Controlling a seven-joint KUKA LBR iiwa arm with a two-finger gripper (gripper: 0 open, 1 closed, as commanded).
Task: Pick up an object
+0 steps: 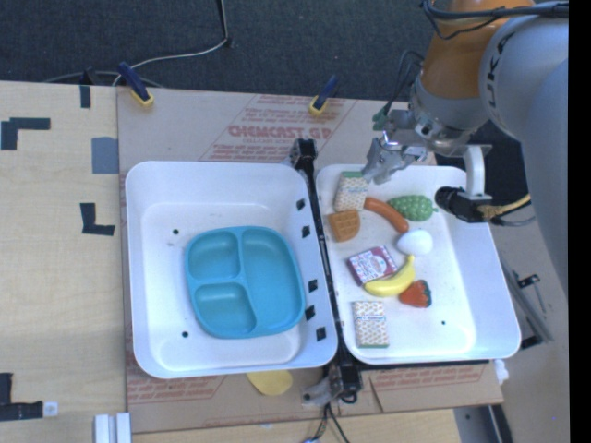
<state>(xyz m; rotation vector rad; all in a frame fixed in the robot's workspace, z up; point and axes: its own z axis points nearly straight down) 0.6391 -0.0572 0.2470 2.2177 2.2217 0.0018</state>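
- Before you, two bins point(148, 275) of smooth, glossy white plastic sit on matt brown cardboard point(231, 132).
- Your blue divided tray point(245, 280) looks like smooth plastic with a soft sheen.
- The arm's orange band point(466, 40) shines glossy; its grey shell point(540, 72) looks smooth.
- The bench top point(55, 275) shows pale, matt wood grain.

- The arm point(517, 53) enters from the right, at the far side of the scene.
- Its orange band point(471, 35) sits above the grey wrist.
- The wrist angles down and to the left.
- The gripper point(380, 164) points downward, low at the arm's left end.
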